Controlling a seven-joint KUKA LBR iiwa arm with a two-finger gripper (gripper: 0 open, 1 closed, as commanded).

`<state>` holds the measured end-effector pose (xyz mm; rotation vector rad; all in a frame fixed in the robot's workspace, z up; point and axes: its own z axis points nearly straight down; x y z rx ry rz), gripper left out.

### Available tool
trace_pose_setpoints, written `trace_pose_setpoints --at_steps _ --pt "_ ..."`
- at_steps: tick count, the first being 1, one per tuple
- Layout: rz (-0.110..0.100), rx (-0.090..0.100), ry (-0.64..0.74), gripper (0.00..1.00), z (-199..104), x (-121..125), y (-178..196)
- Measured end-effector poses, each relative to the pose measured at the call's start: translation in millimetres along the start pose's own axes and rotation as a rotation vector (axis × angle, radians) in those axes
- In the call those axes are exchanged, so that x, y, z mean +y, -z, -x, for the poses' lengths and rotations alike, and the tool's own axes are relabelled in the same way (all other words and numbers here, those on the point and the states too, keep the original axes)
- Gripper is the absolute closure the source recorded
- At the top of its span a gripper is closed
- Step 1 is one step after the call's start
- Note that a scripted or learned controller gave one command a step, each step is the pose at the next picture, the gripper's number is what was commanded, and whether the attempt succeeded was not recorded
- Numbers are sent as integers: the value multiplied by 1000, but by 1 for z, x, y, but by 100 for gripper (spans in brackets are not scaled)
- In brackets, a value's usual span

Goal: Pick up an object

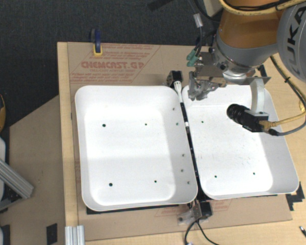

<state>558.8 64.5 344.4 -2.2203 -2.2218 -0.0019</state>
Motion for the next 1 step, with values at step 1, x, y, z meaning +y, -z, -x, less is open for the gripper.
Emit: trace_pose_setpoints --at_steps 1 --pt "-2 0 4 100 -52 39 -42"
